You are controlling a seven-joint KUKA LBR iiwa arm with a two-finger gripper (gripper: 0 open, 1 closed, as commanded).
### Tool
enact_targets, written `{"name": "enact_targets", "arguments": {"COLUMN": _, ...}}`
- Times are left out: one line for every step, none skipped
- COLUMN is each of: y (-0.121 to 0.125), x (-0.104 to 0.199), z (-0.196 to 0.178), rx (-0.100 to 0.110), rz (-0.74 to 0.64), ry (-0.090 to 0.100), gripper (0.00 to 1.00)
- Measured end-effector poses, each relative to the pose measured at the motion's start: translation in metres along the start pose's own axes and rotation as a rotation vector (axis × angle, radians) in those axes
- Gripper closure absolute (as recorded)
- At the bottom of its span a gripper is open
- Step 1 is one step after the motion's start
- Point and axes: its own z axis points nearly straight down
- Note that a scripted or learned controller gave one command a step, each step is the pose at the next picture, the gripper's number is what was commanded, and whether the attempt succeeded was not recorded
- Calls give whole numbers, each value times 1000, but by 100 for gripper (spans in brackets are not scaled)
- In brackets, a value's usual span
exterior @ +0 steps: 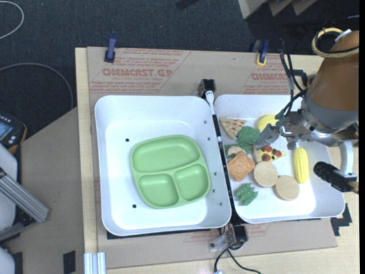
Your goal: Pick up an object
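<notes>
Here: yellow corn cob (pixel 300 165), upright, right bin (pixel 325 207).

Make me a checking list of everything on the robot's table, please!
Surface: brown board bearing left white bin and right white bin.
Job's things: toy foods in right bin: yellow corn cob, green leafy piece, two tan round slices.
Clutter: green divided plastic plate in left bin.
Grippers: gripper low over the foods; holding nothing seen.
Cables: black cables by the arm.
Surroundings: dark carpet, blue clamps.
</notes>
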Motion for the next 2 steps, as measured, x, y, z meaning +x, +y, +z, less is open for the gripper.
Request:
{"name": "enact_targets", "arguments": {"y": -48, "x": 30, "z": 35, "rx": 3, "rz": 1, "ry": 1, "gripper": 0}}
{"name": "enact_targets", "arguments": {"y": -47, "x": 30, "z": 26, "rx": -1, "rz": 2, "ry": 0, "gripper": 100}}
